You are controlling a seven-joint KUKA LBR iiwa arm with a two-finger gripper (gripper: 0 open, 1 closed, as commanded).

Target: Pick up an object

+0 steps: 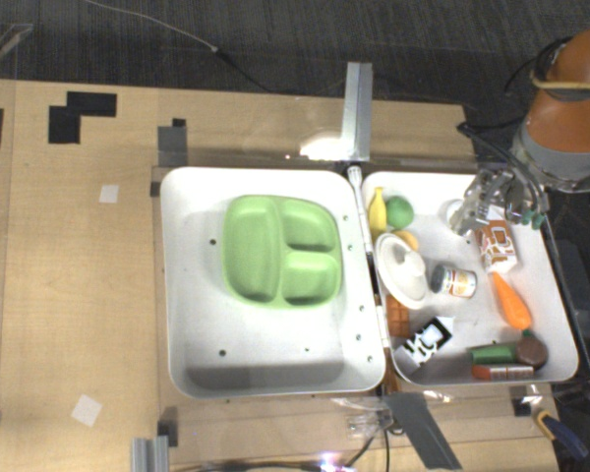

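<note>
Gripper (482,207) is hovering in right bin's (566,334) far corner, w/ a small carton (498,245) lying just beside it. Jaw state: can't tell. Carton's prob light, stiff-ish, crushable; grab across narrow sides.

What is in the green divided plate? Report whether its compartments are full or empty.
Empty. The green divided plate lies flat in the left bin, and all its compartments show bare green, with nothing resting in them.

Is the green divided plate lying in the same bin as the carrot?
No: the green divided plate lies in the left bin, while the carrot lies in the right bin.
</note>
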